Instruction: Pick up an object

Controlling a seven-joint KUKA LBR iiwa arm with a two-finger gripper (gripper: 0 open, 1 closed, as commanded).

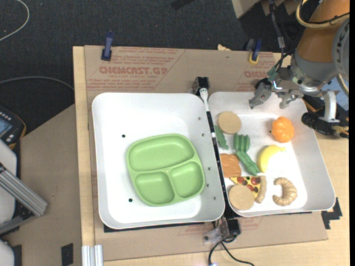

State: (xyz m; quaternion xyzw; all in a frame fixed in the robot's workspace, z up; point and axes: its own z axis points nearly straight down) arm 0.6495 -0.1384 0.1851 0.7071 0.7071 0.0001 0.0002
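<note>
so the gripper (273, 97) is sitting up over the far edge of the right bin (319, 165), fingers spread apart with nothing between them, well above the toys. the grey arm (319, 49) with its orange band comes in from the upper right corner.

all the pickable stuff is in that right bin. there's a toy orange (283, 129) nearest the gripper, just below and to its right, and a round tan bun (229, 122) off toward the bin's left wall. green bean pods (243, 151) lie in the middle, with a yellow banana (268, 156) just beside them on the right. lower down there's an orange-pink slab, maybe salmon (230, 163), touching a pizza slice (252, 185), then another round tan disc (241, 197) at the near edge and a croissant (285, 191) in the near right corner.

the left bin (108, 148) has a green divided plate (165, 169) lying flat in the middle, three compartments, sitting a bit tilted relative to the bin walls.

both bins rest on a cardboard sheet (138, 65) clipped at the far edge with blue clamps (107, 46).
</note>
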